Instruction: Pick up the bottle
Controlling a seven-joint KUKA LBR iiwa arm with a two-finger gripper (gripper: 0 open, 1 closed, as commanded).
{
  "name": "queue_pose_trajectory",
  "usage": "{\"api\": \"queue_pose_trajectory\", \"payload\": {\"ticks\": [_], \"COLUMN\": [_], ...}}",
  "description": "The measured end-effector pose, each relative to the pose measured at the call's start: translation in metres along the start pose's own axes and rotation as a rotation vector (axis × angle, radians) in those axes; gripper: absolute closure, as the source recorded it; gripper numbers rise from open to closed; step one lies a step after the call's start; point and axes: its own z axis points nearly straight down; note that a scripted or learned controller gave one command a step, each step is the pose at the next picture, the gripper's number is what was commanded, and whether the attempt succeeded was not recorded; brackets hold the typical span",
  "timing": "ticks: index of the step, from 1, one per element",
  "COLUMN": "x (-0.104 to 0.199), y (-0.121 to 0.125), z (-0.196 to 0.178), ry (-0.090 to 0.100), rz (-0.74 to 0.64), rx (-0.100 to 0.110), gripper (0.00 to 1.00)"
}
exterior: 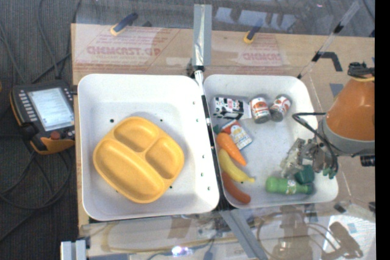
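The counter carries two shallow white bins side by side; the left bin holds a yellow divided tray lying slightly tilted toward the near left; the right bin holds all the small items.

The bottle, green, lies on its side near the near right corner of the right bin, its darker green cap pointing right and slightly far. The pincer sits just beyond the bottle on its far side, low over the bin floor and close to the cap end; whether it touches the bottle cannot be told, and its open or closed condition cannot be told from this view. The arm enters from the right, its orange band above the bin's right wall.

Along the far wall of the right bin: a black-and-white carton, then two small cans lying side by side to its right. Along the left wall: a small packet, a carrot, a banana and a red sausage-like piece, ranged from far to near, the carrot touching the packet.

A handheld pendant with a lit screen lies on the floor left of the counter.
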Motion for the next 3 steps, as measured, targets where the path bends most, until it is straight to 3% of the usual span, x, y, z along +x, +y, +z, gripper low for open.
{"api": "queue_pose_trajectory", "payload": {"ticks": [1, 2, 3], "x": [-0.029, -0.028, -0.055], "y": [0.037, 0.039, 0.01], "z": [0.01, 0.012, -0.003], "ry": [0.013, 0.01, 0.022], "rz": [-0.432, -0.433, -0.434], "rx": [0.005, 0.003, -0.002], "gripper": [1.0, 0.0, 0.0]}}
